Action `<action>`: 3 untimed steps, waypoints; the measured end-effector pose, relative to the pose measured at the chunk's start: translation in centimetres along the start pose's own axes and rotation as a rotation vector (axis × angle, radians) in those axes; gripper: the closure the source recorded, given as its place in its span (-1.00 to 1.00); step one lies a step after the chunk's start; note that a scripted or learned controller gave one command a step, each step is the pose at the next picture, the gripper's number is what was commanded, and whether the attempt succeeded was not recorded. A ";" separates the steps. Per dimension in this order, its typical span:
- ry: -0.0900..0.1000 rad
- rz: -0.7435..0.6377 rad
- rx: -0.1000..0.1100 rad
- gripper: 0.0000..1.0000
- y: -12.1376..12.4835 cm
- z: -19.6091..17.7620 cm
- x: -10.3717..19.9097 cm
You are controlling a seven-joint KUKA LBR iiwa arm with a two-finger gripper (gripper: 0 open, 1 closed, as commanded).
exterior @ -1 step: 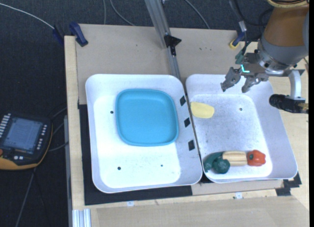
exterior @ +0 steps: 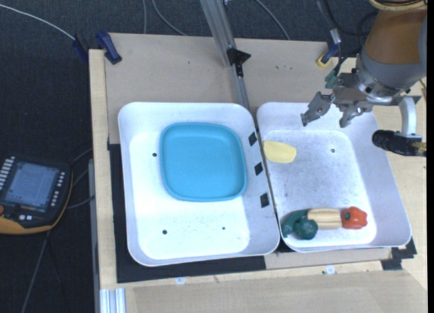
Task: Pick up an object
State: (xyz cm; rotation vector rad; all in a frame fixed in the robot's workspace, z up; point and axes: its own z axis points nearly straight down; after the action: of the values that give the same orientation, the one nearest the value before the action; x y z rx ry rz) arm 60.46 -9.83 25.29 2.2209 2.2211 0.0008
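— Where are the objects found?
— A yellow piece (exterior: 279, 152) is seen at the left wall of the right bin (exterior: 352, 169); a green item (exterior: 300, 226), tan roll (exterior: 324, 218) and red item (exterior: 353, 217) are lined along its near edge.
— And the gripper (exterior: 330, 113)?
— It is held over the bin's far edge, fingers spread wide, nothing between them. A blue plate (exterior: 203, 161) is seen in the left bin (exterior: 139, 190).

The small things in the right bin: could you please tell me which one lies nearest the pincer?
The pale yellow piece, alone by the bin's left wall, is nearest the pincer. The green, tan and red pieces cluster at the near edge.
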 end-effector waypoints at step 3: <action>0.001 0.000 0.005 -1.00 -0.5 15.9 -1.0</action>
State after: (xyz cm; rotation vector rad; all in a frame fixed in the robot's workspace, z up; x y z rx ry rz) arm 60.01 -10.83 9.34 2.2231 2.2242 -0.0035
